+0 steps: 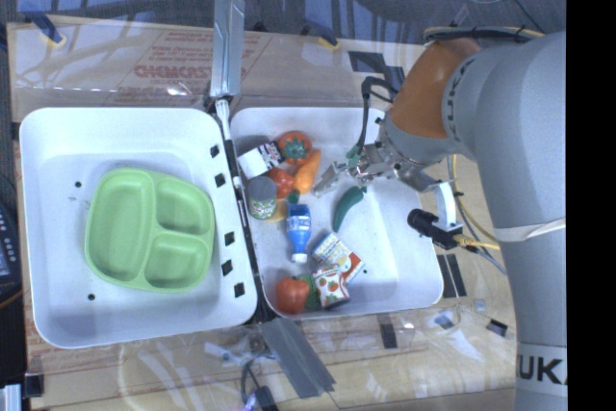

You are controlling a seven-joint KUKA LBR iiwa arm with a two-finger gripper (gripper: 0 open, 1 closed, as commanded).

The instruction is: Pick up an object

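The grey arm (500,140) with its orange band (428,91) reaches in from the right over the right-hand bin (409,269), and the gripper (339,176) hangs low above the middle of that bin, its thin metal fingers (327,180) pointing left; whether they are spread or pressed together cannot be told from this angle, and nothing is seen pinched between them. Just below and slightly right of the fingertips lies a green pepper (347,205), close to the gripper but apparently not touching it. To the left of the fingertips sits an orange carrot (307,170), tilted, with a red tomato (294,146) just above it and another small red fruit (281,179) beside its lower end. A small black and white packet (258,158) lies against the bin's left wall, and a round can (262,198) stands near it. A small blue and white bottle (298,231) lies in the middle of the bin, below the carrot. Nearer the bottom edge are two small cartons (335,272) lying together and a red apple-like fruit (293,294) beside them, well apart from the gripper. The left-hand bin (48,303) holds a light green divided plate (149,228). Both bins rest on the worktop (115,63), which is covered with clear sheeting and strips of tape
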